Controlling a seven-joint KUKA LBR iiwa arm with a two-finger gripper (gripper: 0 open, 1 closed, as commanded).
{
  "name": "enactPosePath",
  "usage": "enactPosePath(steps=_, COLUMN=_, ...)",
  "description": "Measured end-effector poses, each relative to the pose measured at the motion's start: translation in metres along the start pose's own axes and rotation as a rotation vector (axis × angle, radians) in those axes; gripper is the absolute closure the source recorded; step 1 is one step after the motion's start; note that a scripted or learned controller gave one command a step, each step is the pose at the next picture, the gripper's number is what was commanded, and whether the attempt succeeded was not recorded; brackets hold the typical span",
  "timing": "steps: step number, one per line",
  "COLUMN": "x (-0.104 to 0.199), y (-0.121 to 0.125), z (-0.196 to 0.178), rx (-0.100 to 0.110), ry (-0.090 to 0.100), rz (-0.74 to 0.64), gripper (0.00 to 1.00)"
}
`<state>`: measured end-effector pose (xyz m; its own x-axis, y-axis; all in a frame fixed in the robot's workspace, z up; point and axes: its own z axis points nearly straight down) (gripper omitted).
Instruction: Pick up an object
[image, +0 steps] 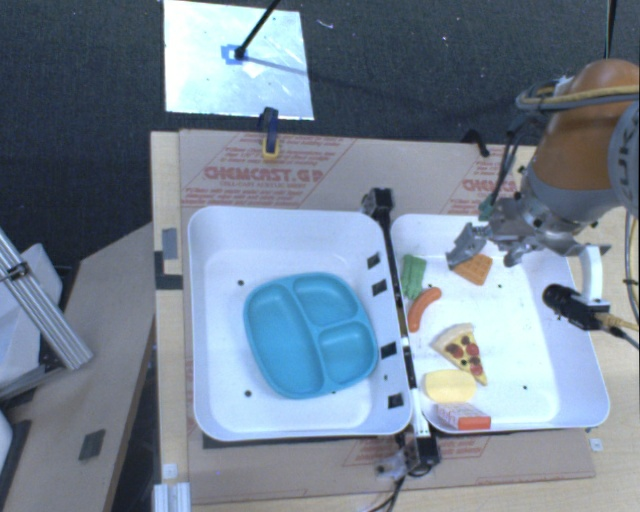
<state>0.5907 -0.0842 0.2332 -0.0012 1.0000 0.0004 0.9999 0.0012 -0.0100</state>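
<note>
Your arm reaches in from the right, its jaws lowered over the right bin, spread wide above an orange wedge. You have six toy foods there and one blue tray in the left bin.

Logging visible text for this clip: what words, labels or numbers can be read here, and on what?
"CHEMCAST GP", red print on the brown sheet under the bins, readable behind the left bin.
The same red print repeats behind the right bin and along the sheet's front edge, too partial and blurred to read.
</note>
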Motion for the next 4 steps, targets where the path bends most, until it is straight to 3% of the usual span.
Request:
enactPosePath(steps=1, x=0.000, y=0.002, z=-0.006, rx=-0.011, ry=-0.001, rz=-0.002, gripper=0.00)
enactPosePath(steps=4, x=-0.010, y=0.009, z=0.130, rx=-0.012, ry=-0.001, rz=0.002, gripper=0.00)
